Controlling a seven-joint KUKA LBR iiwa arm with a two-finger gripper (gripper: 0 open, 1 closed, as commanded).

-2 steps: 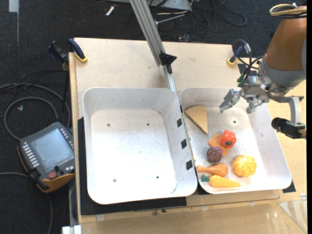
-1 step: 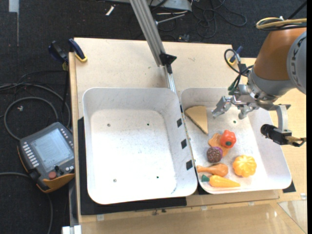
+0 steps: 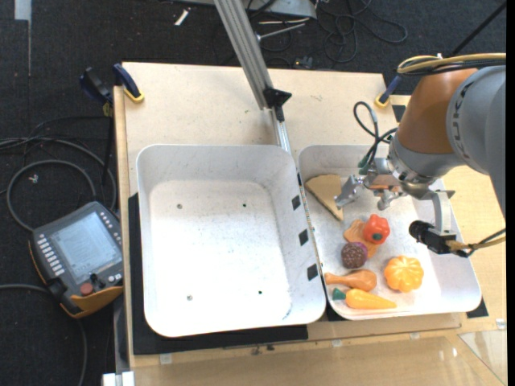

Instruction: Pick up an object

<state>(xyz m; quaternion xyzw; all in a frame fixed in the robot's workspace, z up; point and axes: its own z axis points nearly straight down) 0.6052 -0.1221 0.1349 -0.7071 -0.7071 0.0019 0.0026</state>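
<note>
The right bin (image 3: 465, 284) holds several toy foods. A tan wedge (image 3: 323, 191) lies at its left, with a red pepper (image 3: 376, 228) on an orange slice (image 3: 355, 233) nearer the middle. Further forward are a dark maroon berry (image 3: 354, 255), an orange pumpkin (image 3: 403, 273), a tan squash (image 3: 354, 280) and a carrot (image 3: 370, 300). My gripper (image 3: 366, 197) hangs over the bin's back half, just right of the wedge and above the pepper. It is open, with nothing between its fingers (image 3: 348, 192).
The left bin (image 3: 149, 175) sits beside the right one, and their walls meet at a ridge (image 3: 302, 215). A metal rail (image 3: 245, 47) slants in from the back. A teach pendant (image 3: 76, 252) lies on the floor at left. Cables (image 3: 370, 131) hang by the wrist.
</note>
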